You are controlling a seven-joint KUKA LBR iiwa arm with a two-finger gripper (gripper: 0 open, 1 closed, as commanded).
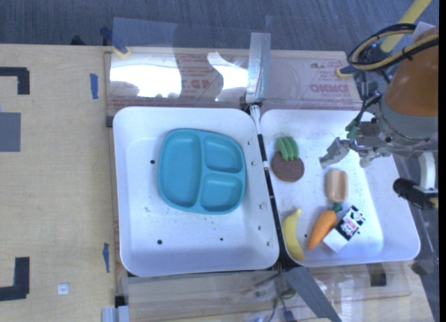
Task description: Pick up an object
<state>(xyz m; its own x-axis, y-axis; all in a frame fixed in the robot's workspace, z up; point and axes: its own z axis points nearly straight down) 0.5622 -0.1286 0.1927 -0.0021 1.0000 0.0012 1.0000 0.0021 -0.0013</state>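
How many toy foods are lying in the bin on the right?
4, possibly more hidden under the arm. A brown and green piece lies near the divider, a bread roll mid-bin, a carrot below it, and a banana at the lower left corner.

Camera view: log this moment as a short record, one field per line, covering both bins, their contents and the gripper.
left bin: holds a blue divided plate, nothing on it
right bin: holds the food toys and a small box
back of right bin: brown round piece with green top
middle: bread roll
front: banana, carrot, white box with black marks touching the carrot
gripper: over the right bin's back right part, holding nothing visible
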